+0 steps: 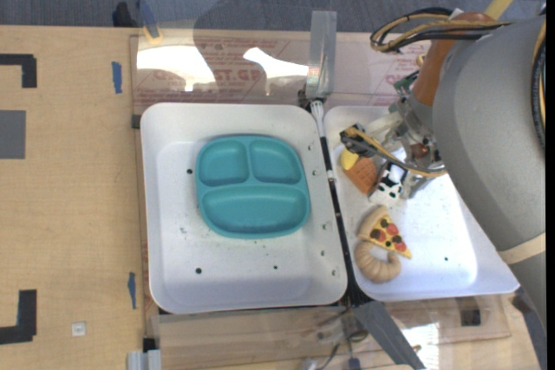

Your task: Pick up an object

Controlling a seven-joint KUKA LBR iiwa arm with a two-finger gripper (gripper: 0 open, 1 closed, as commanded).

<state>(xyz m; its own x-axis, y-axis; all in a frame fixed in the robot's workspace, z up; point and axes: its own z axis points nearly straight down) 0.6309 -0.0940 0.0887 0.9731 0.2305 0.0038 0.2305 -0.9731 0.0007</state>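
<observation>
From my remote station I see the grey arm reaching in from the right over the right-hand bin, its claw lowered into the far end of that bin among a small cluster of toys. Just beside the claw on its left lie an orange-brown piece and a yellow piece, with a small black-and-white toy directly under the claw's tip; whether it touches any of them I cannot make out, and I cannot tell whether the claw is released or clenched, since wires and the wrist hide its tip. Nearer the front of the same bin, well apart from the claw, rest a toy pizza slice and a tan ring-shaped pastry, touching each other. The left-hand bin holds a teal divided plate, lying flat near its middle.
</observation>
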